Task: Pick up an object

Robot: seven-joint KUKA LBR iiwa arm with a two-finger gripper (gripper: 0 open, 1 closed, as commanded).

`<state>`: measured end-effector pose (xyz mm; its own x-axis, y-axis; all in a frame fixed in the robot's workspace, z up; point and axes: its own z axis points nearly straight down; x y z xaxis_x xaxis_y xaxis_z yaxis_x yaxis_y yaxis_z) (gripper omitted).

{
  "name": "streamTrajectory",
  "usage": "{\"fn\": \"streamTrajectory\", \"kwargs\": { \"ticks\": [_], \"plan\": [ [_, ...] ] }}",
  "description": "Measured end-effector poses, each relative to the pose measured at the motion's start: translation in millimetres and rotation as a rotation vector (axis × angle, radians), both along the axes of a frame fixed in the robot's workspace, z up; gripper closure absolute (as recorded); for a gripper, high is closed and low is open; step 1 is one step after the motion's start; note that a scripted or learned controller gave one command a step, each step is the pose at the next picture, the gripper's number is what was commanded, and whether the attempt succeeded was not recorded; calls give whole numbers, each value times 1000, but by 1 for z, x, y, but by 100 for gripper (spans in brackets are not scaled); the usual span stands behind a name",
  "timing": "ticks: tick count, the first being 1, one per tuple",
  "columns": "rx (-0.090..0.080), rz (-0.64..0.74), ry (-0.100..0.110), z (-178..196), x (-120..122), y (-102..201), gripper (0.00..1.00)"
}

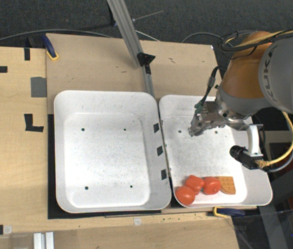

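Note:
In the right bin, three things lie along the front edge: two red tomato-like pieces touching each other, a third red piece, and an orange waffle-textured square at their right. My gripper hangs over the upper middle of that bin, well behind these objects, pointing down and left. Nothing shows between its fingers. The grey arm with its orange band comes in from the right above it.
The left bin sits beside the right one, with a row of black clips between them. A slanted metal pole rises at the back. A black cable plug hangs by the arm at the right bin's edge.

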<state>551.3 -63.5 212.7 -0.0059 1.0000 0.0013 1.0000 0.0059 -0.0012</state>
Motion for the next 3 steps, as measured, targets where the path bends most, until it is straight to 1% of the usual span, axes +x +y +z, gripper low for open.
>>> {"fn": "streamTrajectory", "kwargs": {
  "ticks": [2,3],
  "plan": [
    [0,0,0,-12,45,91,100],
    [-1,0,-2,4,62,137,100]
  ]
}}
